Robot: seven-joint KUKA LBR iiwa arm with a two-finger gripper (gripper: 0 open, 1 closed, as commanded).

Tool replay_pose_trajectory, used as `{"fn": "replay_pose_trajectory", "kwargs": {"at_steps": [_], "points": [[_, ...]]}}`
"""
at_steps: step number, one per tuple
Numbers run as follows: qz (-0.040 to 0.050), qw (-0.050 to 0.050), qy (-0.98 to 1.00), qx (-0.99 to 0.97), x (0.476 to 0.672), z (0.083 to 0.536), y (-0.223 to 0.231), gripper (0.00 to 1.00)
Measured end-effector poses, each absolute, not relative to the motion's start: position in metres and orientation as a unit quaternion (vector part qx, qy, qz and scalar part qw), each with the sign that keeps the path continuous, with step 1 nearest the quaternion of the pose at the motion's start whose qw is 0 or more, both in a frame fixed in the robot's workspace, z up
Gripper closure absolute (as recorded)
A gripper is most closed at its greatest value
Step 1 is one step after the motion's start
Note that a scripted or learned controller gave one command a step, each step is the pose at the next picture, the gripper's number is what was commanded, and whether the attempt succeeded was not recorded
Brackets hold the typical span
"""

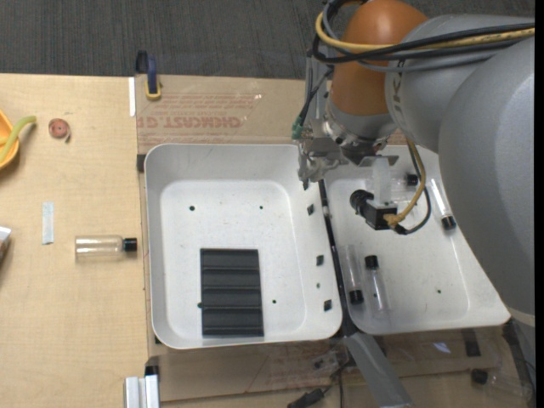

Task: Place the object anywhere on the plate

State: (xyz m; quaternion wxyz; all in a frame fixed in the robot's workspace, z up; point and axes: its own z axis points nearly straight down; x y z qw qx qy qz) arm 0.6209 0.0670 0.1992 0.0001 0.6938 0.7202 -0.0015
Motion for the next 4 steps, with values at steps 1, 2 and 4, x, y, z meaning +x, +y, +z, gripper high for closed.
{"fn": "replay_pose_trajectory", "kwargs": {"at_steps": [1,2,4], "points": [[-0.0016,0.000,0.733,0.680,0.649,0.224,0.140,1.00],[-0.0015,0.001,0.775,0.632,0.659,0.203,0.211,1.00],[-0.0015,0.000,0.761,0.649,0.621,0.306,0.166,0.00]]}}
